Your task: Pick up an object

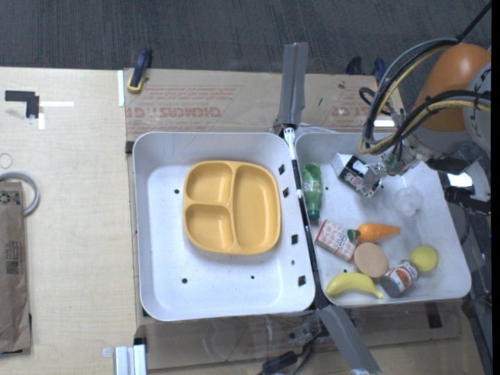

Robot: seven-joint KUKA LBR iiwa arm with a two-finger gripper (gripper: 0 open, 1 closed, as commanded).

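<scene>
My gripper [381,170] hangs over the back of the right bin [449,287], reaching in from the right under a bundle of cables. A small black-and-white box [351,173] lies tilted right at its tip, touching or nearly touching it. Further forward in the same bin lie a green bottle [312,190], an orange carrot [379,230], a red-and-white carton [336,240], a brown round disc [370,259], a banana [353,286], a small can [399,278] and a yellow lemon [423,258]. A clear plastic cup [406,201] sits just right of the gripper.
The left bin [156,280] holds a yellow divided plate [233,207]. A grey post [294,84] rises behind the wall between the bins. Cardboard [203,100] lies behind the left bin. A brown paper bag [12,272] rests at the far left.
</scene>
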